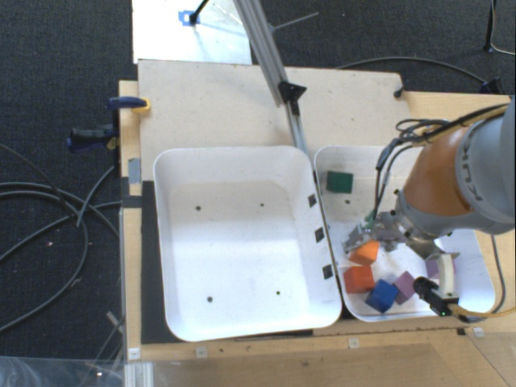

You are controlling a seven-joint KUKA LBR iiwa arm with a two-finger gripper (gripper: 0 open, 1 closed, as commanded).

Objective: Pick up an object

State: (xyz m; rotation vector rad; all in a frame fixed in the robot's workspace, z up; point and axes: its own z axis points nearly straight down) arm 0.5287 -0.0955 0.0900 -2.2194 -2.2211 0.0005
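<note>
An orange block (365, 253), small and tilted, sat in the right-hand shallow white bin (482, 290), directly at the tip of the claw (364, 238), which reached down toward it from the right. The metal claw parts lay just above and to the left of the block, touching or nearly touching it, but whether the block sat between them could not be told, nor whether the claw was spread or pressed together.

Three more blocks lay near the front of the same bin: a red-orange cube (359, 279) just below the orange block, a blue cube (382, 296) beside it toward the front rim, and a purple block (404, 285) touching the blue one on its right. A dark green cube (339, 182) rested apart from them at the back of the bin, near the rear wall.

The grey arm with its orange band (436, 181) came in from the right and bent over the right bin, with black cables looped along its upper side. The left-hand shallow white bin (172, 216) stood beside the other, the two rims meeting along a line marked with small black tabs. Both bins rested on a pale wooden counter (210, 103). A slanted grey metal pole (262, 35) crossed the back of the counter, and a blue-handled clamp (101, 135) gripped its left edge.
</note>
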